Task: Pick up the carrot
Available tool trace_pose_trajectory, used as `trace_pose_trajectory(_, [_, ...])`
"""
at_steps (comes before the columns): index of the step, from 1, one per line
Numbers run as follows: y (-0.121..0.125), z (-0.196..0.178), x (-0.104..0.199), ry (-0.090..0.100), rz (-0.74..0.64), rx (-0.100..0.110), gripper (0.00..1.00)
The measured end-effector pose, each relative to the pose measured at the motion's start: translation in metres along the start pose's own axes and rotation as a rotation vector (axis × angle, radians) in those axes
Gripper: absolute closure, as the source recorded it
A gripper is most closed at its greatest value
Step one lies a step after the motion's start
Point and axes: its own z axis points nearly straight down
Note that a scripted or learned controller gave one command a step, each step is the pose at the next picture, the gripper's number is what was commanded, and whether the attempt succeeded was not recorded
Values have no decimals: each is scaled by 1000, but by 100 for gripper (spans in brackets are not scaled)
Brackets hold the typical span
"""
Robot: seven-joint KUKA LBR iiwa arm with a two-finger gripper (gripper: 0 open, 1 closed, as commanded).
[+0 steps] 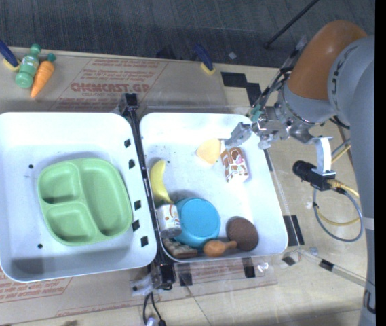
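Though well apart from the end effector (pixel 241 133), state unclear, carrot (pixel 41 77) outside both bins.

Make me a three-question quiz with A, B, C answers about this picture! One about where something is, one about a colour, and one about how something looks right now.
1. Where is the carrot?
A. outside the bins, on the bench's far left corner
B. in the right bin
C. on the green tray

2. What colour is the cup?
A. red
B. blue
C. white

3. How does the green tray look?
A. nothing in its compartments
B. full of food
C. upside down

Answers: 1 A, it lies on the cardboard above the left bin. 2 B, it is bright blue. 3 A, all three compartments show bare green.
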Motion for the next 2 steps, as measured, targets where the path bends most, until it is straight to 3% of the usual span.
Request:
trace_pose_trajectory(1, [-16, -41, 53, -1, 51, 0, 0])
trace_pose_trajectory(2, [-33, -17, 154, 2, 243, 6, 0])
